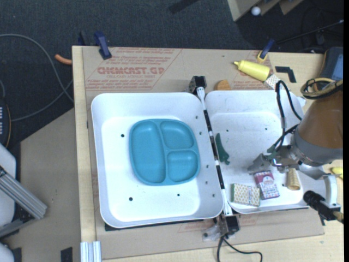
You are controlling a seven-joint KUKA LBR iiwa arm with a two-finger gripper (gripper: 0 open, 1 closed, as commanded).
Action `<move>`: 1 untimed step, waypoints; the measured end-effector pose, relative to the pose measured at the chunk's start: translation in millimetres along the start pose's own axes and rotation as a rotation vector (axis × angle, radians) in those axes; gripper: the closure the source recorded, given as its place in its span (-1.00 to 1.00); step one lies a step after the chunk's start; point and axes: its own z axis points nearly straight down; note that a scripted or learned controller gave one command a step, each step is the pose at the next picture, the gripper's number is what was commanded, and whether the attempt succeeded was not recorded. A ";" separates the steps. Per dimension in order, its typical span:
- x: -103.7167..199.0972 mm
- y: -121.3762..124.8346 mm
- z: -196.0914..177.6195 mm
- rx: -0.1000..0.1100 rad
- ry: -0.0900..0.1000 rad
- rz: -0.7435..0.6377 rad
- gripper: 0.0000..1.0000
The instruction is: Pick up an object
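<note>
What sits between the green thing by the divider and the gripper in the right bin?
Bare white bin floor lies between the green piece and the gripper, judging by the camera view.

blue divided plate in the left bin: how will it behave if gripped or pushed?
The blue plate looks like rigid moulded plastic, so probably stiff and light. It lies flat, so it should slide rather than tip. Its smooth, low rim may slip from the gripper.

Two white bins (103, 119), one blue divided plate (163, 150), two small packets (265, 184), one green piece (221, 150).

Right bin's (240, 105) upper half lies open; 3 items crowd its lower edge.
</note>
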 end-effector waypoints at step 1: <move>-26.8 27.8 43.8 -0.002 -0.002 0.000 -1.00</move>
